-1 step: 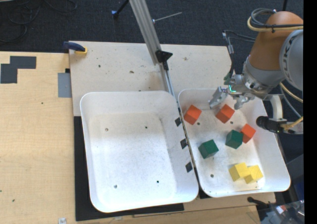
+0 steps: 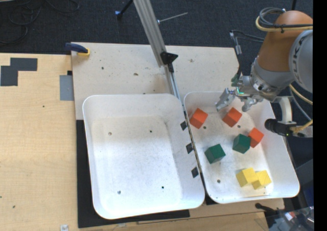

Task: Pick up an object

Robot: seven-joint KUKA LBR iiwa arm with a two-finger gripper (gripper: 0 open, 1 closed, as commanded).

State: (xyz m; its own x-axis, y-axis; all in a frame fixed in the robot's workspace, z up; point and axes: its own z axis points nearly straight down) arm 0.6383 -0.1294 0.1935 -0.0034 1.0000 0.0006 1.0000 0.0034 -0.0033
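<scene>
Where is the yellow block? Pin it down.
The yellow block lies in the right white bin, near its front right corner, just beyond the two green cubes.

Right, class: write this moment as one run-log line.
gripper: open, above red block | holding: nothing | right bin: three red, two green, one yellow piece | pick: not yet done

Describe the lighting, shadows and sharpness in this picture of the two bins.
Camera view: even, soft light; the blocks, such as the orange block and green block, cast short faint shadows on the right bin; no strong glare on the left bin; the pincer looks slightly soft, the floor behind dark.
</scene>
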